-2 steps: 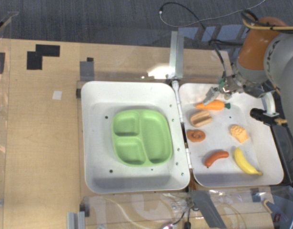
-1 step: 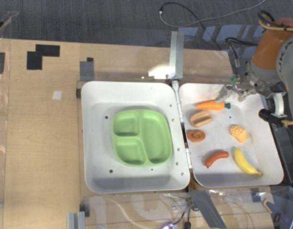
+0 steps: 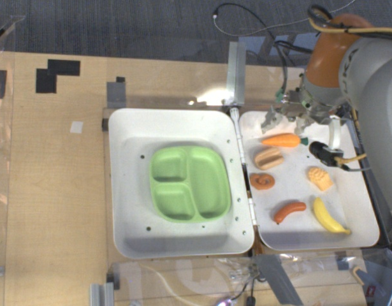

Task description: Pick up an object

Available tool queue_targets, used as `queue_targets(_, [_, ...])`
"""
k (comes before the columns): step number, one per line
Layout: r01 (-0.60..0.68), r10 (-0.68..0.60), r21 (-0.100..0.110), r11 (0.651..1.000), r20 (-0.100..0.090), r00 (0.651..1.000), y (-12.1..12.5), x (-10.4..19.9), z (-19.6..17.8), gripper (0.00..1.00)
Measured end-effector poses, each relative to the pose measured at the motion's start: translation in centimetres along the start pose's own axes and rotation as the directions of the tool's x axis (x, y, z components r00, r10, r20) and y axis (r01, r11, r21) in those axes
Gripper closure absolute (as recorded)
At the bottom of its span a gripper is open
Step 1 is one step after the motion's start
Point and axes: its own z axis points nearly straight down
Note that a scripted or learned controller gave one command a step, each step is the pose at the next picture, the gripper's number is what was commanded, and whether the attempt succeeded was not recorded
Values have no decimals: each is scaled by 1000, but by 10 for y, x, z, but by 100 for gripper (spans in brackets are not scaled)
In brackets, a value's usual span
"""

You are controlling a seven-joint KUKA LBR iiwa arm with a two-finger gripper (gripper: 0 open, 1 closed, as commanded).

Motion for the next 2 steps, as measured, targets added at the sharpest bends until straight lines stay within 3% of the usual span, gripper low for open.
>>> queue_targets(1, [214,-214,-5,977,3,977,-38,-29,53,0])
queue_targets(2, [383,-383,-3,924,2,924,-32,-35,-44,0])
